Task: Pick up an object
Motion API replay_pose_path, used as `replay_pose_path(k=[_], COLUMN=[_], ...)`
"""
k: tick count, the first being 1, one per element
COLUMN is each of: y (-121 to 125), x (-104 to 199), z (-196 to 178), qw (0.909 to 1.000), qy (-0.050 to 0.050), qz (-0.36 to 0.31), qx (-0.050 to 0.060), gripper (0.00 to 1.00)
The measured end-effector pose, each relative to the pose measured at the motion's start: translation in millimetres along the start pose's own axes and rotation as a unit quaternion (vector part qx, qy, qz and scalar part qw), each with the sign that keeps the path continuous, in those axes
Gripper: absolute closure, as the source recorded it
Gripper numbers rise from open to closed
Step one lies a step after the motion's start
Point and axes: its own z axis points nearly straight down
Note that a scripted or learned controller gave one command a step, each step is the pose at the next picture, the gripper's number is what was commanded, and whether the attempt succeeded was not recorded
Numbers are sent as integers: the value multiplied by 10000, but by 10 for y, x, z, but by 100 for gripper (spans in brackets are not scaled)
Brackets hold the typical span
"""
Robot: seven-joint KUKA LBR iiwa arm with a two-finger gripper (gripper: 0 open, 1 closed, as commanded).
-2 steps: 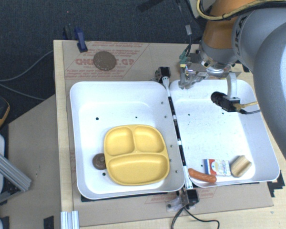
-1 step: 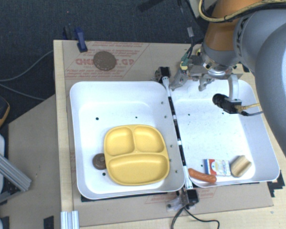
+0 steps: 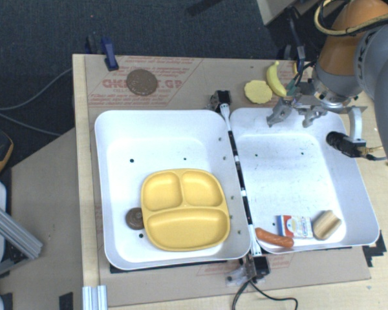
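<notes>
**Pincer high at the back, pickable items low at the front**

A brown board surface (image 3: 84, 173) on dark carpet carries two shallow white bins. The left bin (image 3: 110, 134) holds a yellow three-part plastic plate (image 3: 183, 208) with a small brown disc (image 3: 135, 219) touching its left edge. In the right bin (image 3: 291, 166), a red sausage-shaped toy (image 3: 274, 238), a small printed carton (image 3: 293, 226) and a tan bread-like block (image 3: 326, 224) lie along the near edge. The pincer (image 3: 295, 112), spread open and empty, hangs over the far edge, so the items lie well apart from it, toward the camera. Nothing stands between.
</notes>
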Motion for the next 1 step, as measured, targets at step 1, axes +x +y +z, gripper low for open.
replay_pose_path(k=[1], y=[-10], x=[27], z=[741], qw=[10000], qy=[32], qz=[-36], qx=[42], gripper=[0])
